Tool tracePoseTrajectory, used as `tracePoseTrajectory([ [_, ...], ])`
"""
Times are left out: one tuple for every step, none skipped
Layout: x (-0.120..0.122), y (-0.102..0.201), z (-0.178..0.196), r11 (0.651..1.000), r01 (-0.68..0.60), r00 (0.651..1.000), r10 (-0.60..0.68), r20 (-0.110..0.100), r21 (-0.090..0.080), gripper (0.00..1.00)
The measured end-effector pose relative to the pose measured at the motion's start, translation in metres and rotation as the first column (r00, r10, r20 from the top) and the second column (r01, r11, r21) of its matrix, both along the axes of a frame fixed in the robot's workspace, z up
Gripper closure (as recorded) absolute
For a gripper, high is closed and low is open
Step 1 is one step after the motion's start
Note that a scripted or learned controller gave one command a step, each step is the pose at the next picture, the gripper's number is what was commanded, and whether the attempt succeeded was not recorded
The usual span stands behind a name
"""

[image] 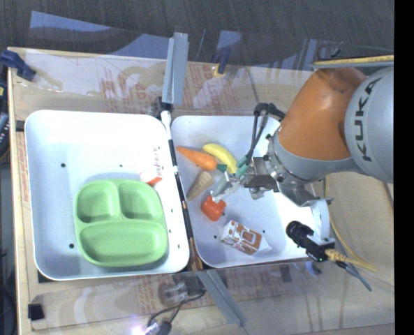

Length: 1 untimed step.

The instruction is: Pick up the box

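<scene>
Hand hovers, seemingly empty, above box in right bin.

Bright even overhead light, soft shadows, mild blur.

Two white bins, one green tray, one carrot, one banana, one box.

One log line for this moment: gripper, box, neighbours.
gripper: right bin, over red toy, by cone | box: flat, near front wall, apart from gripper | not picked
</scene>
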<state>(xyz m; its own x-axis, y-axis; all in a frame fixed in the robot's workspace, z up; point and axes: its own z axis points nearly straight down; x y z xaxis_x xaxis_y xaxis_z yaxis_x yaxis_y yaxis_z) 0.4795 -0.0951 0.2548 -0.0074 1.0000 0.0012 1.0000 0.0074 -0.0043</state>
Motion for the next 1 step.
tracePoseTrajectory([
  [0.0602,-0.0196,-0.0798,1.0,0.018,1.0,-0.018,-0.001,-0.002,0.0],
])
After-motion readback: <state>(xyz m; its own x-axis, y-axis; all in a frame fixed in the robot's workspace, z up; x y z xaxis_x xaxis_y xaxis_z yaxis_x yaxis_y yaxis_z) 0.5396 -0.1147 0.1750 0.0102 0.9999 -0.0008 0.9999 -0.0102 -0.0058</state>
